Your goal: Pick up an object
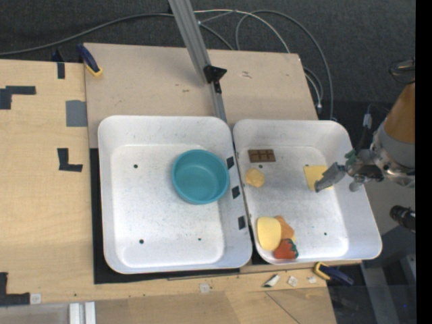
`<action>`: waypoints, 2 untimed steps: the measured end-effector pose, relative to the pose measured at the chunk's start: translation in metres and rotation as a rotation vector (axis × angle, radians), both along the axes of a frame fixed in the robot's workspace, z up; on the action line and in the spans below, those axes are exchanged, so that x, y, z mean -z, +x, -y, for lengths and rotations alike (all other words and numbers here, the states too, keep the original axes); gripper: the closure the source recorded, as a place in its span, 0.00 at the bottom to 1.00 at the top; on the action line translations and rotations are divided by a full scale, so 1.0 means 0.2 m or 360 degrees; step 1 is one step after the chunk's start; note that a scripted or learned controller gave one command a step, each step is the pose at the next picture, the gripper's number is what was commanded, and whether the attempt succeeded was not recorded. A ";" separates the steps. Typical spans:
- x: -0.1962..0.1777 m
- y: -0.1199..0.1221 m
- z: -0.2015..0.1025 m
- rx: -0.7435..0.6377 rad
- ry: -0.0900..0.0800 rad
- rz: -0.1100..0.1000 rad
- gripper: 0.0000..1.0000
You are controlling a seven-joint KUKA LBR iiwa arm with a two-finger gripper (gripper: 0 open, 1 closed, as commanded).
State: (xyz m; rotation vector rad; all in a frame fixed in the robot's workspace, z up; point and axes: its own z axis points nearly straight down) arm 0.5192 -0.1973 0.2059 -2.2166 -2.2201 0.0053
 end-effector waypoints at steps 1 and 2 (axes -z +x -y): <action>0.30 -0.05 0.00 0.0001 0.0002 -0.0003 0.00; 0.57 -0.05 -0.01 0.0000 0.0000 0.0000 0.00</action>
